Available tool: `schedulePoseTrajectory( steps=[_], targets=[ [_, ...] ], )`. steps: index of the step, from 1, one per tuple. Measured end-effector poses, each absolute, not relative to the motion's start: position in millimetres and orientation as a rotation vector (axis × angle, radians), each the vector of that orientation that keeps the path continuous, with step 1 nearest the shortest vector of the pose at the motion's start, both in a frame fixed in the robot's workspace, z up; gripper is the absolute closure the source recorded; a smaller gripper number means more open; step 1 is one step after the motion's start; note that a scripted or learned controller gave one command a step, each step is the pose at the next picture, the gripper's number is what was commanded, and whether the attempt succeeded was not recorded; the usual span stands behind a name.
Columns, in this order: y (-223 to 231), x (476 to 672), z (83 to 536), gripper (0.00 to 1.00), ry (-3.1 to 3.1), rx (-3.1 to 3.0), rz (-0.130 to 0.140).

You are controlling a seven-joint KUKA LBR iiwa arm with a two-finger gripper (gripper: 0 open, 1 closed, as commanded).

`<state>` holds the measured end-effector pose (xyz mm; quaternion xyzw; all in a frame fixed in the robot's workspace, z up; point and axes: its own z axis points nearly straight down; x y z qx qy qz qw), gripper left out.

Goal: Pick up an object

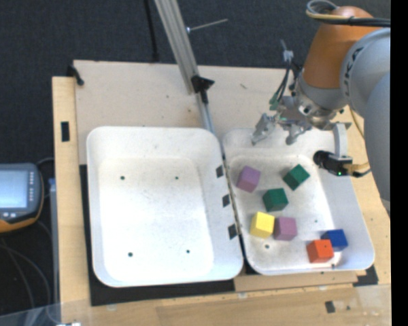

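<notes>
My gripper (pixel 277 132) hangs over the far rim of the right bin (pixel 357 212), open, with nothing between its fingers. In that bin lie several small blocks. A purple block (pixel 248 178) is nearest, just below and left of the gripper. Two green blocks (pixel 296 176) (pixel 275 199) sit in the middle. A yellow block (pixel 262 224) touches a mauve block (pixel 285 228) toward the front. An orange block (pixel 319 250) and a blue block (pixel 336 238) rest in the front right corner.
The left bin (pixel 156 202) lies beside the right one, sharing a middle rim. A slanted aluminium rail (pixel 180 39) rises behind the bins. A grey handheld device (pixel 12 190) sits off the bench at far left.
</notes>
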<state>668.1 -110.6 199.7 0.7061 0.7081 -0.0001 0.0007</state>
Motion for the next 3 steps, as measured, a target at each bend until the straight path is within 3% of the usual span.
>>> schedulePoseTrajectory(
  steps=[1, 2, 3],
  targets=[
    [-75.1, 577.1, 314.9, 0.0, 2.222, 2.211, 0.009],
    [-77.3, 564.4, 200.2, 0.0, 2.224, 2.226, -0.009],
    [-138.2, 580.5, 345.9, 0.0, 2.211, 2.217, 0.006]
  ],
)
